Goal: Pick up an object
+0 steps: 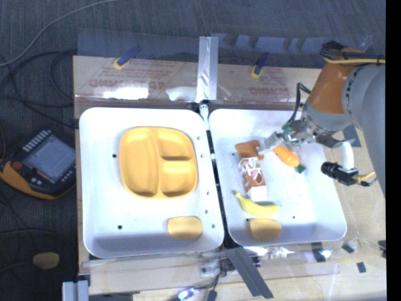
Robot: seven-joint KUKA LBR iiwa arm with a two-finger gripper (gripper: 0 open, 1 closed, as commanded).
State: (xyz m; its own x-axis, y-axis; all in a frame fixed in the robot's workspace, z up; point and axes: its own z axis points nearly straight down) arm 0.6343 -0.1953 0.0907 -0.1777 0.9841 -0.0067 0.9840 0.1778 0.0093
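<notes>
Carrot [286, 155] in right bin [326, 221], just below hand [289, 134], finger state unclear

The red print on the clear sheet [135, 80] behind the bins is too blurred to read.

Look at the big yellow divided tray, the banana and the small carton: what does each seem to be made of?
Yellow divided tray: probably moulded plastic, smooth and faintly glossy, with rounded compartments.
Banana: likely a plastic toy, going by its even yellow colour, though real fruit cannot be ruled out.
Small carton: seemingly printed cardboard, with flat faces and red and white printing.
</notes>
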